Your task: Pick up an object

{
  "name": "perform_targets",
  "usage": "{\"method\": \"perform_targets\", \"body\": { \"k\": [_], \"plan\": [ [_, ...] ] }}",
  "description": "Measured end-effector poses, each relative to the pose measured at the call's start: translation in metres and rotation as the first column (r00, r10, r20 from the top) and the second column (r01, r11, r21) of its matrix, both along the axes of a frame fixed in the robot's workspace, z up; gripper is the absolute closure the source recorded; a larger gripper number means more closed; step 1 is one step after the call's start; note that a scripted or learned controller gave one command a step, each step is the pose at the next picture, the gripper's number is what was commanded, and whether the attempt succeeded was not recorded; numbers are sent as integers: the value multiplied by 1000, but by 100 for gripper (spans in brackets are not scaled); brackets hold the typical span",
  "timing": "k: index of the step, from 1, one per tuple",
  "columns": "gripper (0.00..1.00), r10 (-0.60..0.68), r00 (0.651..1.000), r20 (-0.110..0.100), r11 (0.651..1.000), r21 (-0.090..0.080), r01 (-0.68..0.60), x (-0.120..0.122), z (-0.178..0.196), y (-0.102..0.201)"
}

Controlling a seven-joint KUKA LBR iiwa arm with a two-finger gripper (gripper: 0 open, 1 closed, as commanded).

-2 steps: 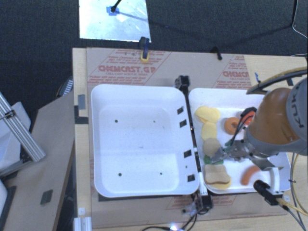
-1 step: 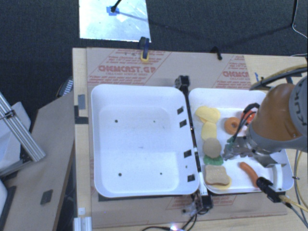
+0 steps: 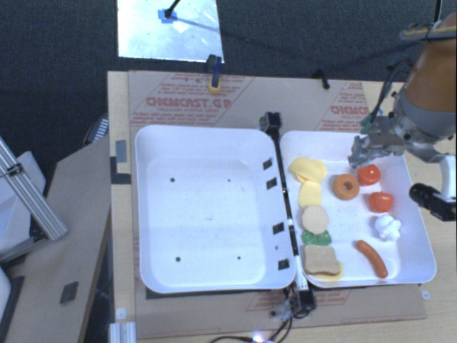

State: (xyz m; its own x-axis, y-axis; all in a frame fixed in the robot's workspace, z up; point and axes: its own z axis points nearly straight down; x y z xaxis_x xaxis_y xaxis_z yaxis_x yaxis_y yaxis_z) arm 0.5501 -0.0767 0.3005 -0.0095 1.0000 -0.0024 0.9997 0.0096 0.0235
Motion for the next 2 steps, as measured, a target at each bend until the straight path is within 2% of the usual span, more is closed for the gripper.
{"method": "perform_targets", "body": {
  "k": [1,2],
  "plan": [
    [100,7,1000,-12,1000,8,-7,-19,80,119],
    [100,0,1000,-4,1000,8,0,-38,231,165]
  ]
}}
